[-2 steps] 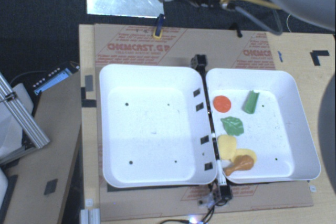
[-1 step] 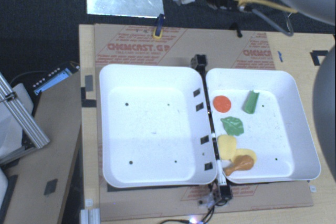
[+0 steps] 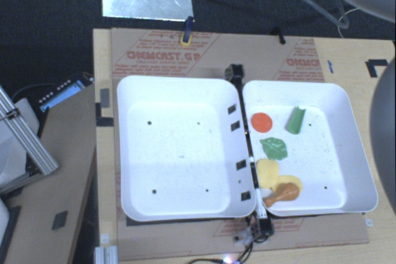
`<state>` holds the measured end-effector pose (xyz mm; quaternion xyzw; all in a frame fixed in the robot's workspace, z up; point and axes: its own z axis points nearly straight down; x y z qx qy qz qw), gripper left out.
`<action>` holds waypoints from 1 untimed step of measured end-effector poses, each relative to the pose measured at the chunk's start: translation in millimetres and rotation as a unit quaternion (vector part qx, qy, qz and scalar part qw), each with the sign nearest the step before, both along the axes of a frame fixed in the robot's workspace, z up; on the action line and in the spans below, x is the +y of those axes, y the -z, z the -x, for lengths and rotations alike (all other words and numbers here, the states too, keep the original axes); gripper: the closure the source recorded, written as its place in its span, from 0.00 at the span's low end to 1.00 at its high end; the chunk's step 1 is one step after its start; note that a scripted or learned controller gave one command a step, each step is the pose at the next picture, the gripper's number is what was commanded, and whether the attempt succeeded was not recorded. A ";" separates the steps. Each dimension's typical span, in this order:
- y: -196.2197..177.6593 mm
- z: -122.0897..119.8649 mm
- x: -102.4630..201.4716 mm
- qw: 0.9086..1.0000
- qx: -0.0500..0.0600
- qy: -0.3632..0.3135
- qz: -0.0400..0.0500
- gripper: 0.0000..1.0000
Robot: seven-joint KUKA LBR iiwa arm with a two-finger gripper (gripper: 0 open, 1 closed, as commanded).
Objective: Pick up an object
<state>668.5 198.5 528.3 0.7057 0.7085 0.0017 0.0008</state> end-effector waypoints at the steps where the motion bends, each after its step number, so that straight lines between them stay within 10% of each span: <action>1: -7.4 10.6 19.1 1.000 0.001 -0.001 0.000 1.00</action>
